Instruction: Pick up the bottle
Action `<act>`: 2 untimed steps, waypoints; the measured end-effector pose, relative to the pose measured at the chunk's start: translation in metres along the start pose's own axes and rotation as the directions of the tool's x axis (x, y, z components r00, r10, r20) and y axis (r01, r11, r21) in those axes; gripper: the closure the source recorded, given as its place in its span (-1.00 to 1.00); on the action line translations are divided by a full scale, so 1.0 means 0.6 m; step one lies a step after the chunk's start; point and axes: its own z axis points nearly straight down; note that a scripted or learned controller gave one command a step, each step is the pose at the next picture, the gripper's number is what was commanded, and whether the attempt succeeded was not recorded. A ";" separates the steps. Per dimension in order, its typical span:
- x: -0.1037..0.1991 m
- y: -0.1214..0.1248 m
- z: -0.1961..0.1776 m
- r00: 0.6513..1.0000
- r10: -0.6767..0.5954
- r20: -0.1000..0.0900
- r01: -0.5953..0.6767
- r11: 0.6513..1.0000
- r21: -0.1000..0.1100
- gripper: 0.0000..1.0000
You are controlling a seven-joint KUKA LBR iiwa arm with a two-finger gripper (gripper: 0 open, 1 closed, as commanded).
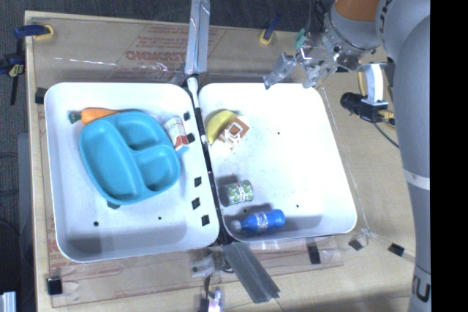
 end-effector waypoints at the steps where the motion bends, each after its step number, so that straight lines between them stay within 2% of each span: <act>1: 0.116 -0.084 0.011 0.998 -0.065 0.000 0.065 0.998 -0.001 -1.00; 2: 0.154 -0.091 0.064 0.998 -0.065 0.001 0.065 0.998 0.000 -1.00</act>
